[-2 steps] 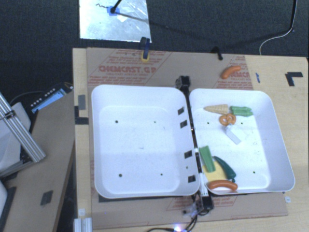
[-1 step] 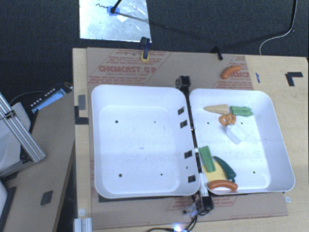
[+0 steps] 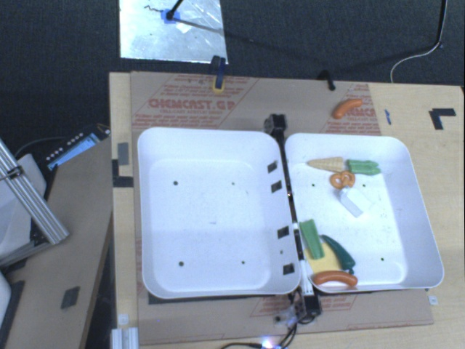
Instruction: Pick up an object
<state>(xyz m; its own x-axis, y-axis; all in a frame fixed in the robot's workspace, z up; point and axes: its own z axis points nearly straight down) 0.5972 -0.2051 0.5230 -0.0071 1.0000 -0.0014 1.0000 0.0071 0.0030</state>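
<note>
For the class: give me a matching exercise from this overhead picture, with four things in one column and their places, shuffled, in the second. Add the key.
Things
1. orange sausage-shaped toy
2. small white block
3. orange pretzel-shaped toy
4. yellow-and-blue clamp

Places
A. middle of the right white bin
B. bench board, far edge
C. board beyond the right bin
D. right bin, beside the green toy

Pairs: 1-C, 2-A, 3-D, 4-B

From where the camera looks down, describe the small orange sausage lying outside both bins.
Start at the right white bin. Beyond its far rim, on the brown board, lies a small orange sausage-shaped toy. Unlike the other orange sausage, it sits outside the bin.
</note>
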